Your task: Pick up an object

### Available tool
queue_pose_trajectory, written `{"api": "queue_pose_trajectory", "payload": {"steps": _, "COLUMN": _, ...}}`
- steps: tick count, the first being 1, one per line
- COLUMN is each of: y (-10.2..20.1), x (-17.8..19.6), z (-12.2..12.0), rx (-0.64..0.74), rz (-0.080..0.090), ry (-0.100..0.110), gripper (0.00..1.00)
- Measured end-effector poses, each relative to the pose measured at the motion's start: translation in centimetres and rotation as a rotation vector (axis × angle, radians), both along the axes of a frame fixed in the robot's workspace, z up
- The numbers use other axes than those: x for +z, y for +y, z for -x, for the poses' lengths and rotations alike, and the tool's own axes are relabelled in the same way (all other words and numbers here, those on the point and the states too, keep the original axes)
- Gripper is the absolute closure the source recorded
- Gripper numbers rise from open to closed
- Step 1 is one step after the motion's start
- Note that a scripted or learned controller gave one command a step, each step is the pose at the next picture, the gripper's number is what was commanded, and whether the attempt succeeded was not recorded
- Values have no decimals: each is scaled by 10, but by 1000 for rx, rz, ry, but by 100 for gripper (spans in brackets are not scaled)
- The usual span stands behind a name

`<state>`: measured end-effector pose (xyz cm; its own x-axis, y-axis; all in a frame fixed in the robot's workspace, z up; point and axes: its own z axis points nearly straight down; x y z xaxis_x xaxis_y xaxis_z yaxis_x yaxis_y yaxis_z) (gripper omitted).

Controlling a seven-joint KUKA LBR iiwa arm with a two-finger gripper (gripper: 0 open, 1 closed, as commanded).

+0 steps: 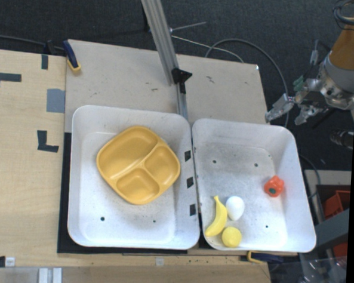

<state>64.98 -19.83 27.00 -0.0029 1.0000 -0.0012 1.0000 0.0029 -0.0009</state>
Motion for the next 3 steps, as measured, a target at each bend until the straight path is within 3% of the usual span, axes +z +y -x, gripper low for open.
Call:
{"api": "queue_pose_trajectory", "payload": {"steps": 1, "y": 0, "x": 0, "z": 0, "rx": 0, "rz": 0, "ry": 1, "gripper": 0}}
{"api": "queue_pose_trajectory", "payload": {"steps": 3, "y": -1, "x": -107, "z": -5, "rx": -1, "rz": -1, "ry": 6, "gripper": 0}}
